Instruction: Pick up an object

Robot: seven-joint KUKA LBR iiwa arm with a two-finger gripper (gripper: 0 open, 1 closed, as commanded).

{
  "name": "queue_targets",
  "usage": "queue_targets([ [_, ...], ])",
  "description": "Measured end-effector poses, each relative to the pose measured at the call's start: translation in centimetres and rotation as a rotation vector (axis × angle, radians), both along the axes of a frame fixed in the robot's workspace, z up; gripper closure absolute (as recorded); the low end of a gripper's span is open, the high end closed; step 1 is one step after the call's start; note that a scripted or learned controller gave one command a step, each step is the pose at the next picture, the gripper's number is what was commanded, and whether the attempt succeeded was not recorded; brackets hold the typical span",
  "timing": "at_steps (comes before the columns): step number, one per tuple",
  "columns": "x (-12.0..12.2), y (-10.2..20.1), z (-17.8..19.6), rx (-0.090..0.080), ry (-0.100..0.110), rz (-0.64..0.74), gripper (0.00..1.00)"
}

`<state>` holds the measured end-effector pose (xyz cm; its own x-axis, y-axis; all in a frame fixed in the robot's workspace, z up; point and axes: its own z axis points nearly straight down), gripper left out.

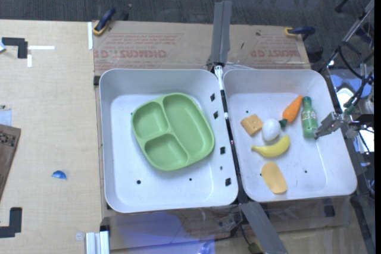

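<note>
Right now we see our gripper (326,127) at the right bin's (309,178) edge beside the green bottle (308,118), though whether it is apart or together we cannot tell.

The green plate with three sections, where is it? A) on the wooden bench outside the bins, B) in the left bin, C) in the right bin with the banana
B: the green plate lies flat on the floor of the left bin, all by itself, while the banana sits in the right bin with the other toy foods.
</note>
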<state>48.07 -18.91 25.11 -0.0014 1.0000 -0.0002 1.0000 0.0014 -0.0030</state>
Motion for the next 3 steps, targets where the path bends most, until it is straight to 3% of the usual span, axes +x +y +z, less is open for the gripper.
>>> queue_targets([
  [1, 6.0, 1.0, -7.7, 0.001, -0.002, 0.247, 0.00],
  [2, 9.3, -1.8, -14.9, -0.001, -0.004, 0.165, 0.00],
  [3, 0.4, 3.5, -16.0, 0.002, -0.001, 0.256, 0.00],
])
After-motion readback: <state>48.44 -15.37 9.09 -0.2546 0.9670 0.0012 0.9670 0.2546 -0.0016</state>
